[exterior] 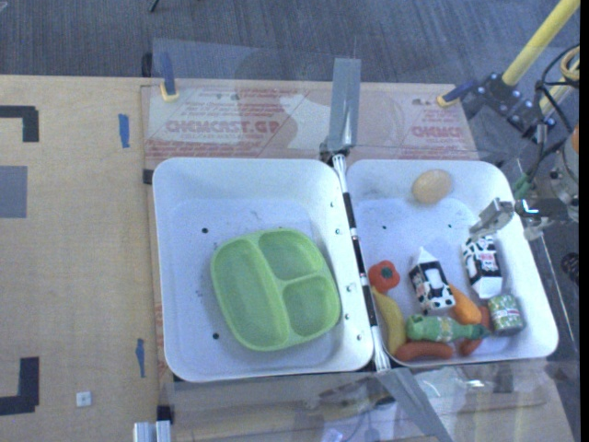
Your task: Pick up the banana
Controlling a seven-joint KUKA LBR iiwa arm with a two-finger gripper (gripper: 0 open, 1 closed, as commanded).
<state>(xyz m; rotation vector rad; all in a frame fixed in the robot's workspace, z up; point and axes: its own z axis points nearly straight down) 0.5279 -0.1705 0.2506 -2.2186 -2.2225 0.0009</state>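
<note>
Banana at right bin's near-left, well apart from jaws at far-right, jaws' state unclear

Robot lab — taped wood bench, white bins, carpet.

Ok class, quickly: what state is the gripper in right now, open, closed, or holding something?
Gripper: over the right bin's right side, above a milk carton; open or closed cannot be told. The banana lies untouched.

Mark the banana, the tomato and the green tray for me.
banana [390,318]: camera view, middle of its yellow body.
tomato [384,276]: camera view, red top.
green tray [273,288]: camera view, central divider.
</note>
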